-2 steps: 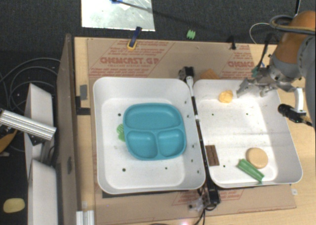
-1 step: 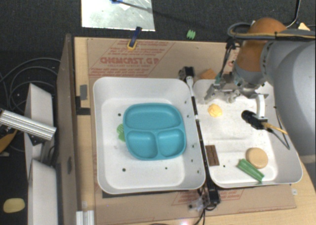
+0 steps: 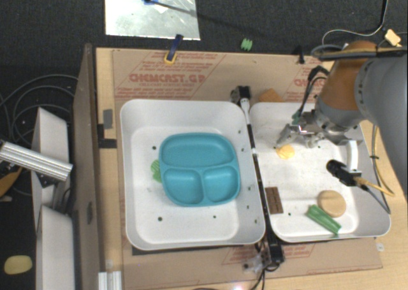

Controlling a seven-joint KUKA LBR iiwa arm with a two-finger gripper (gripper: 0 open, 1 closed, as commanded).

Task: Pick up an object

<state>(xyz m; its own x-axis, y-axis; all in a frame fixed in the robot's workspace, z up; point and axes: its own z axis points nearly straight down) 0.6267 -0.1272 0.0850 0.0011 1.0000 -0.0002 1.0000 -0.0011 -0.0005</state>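
Note:
My gripper hovers over the upper part of the right bin, its fingers spread open with nothing between them. A small yellow object lies on the bin floor just below and left of the left finger, close to it but apart. Lower in the same bin lie a brown rectangular piece, a tan round disc and a green elongated object.
The left bin holds a blue divided plate with a green item peeking out at its left edge. A black divider rail runs between the bins. An orange piece lies beyond the right bin's far rim.

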